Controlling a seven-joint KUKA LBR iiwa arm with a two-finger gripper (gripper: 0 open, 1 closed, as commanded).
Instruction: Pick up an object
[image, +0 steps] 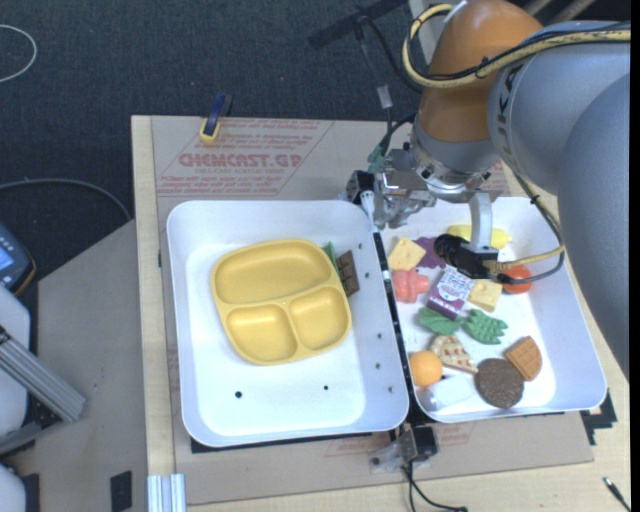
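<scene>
My gripper (393, 207) hangs below the orange wrist band over the far left corner of the right bin (560, 330), by the divider between the bins. Just below it in that bin lie a yellow cheese wedge (405, 253) and a pink piece (408, 287). Further in the same bin are a purple packet (451, 289), green pieces (440, 322), an orange ball (426, 368), a waffle piece (452, 353), a brown cookie (498, 382), a cracker (523, 357), a banana (482, 238) and a red piece (516, 279). I see nothing held.
The left bin (200, 380) holds a yellow divided plate (275, 298) with a brown bar (347, 272) and a green sliver (329, 252) at its right rim. A blue and yellow tool (213, 118) lies on the cardboard behind the bins. The arm covers the far right.
</scene>
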